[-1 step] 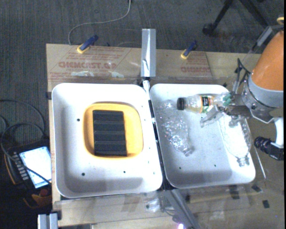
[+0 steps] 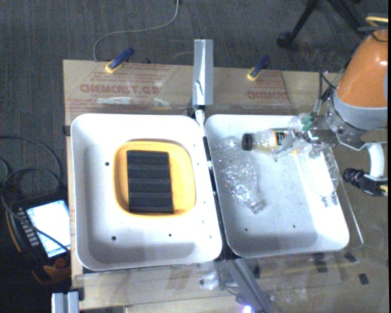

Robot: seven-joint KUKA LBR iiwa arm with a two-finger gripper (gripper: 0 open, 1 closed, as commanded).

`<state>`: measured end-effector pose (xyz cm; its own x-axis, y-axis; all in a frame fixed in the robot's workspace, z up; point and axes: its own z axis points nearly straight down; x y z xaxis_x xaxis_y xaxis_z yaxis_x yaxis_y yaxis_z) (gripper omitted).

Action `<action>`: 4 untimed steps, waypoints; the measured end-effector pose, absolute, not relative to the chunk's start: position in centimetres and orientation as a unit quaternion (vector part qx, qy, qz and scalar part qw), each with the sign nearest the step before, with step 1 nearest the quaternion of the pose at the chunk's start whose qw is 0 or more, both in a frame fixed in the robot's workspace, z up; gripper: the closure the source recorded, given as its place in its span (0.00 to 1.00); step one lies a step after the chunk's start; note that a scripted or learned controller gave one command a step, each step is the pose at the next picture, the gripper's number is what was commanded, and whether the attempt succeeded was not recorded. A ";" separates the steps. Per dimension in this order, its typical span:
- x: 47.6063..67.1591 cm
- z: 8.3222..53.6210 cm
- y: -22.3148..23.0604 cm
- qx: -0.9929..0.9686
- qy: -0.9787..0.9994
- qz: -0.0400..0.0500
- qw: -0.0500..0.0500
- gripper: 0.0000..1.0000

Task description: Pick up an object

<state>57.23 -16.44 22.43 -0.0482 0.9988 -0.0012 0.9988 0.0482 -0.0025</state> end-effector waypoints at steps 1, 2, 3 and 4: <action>56.7 30.1 -17.7 -0.750 -0.661 0.001 0.000 0.00; 64.3 24.3 -18.1 -0.730 -0.684 0.002 0.000 0.00; 65.8 15.4 -21.7 -0.636 -0.772 0.002 -0.001 0.00; 67.2 14.4 -22.5 -0.565 -0.825 0.000 -0.003 0.00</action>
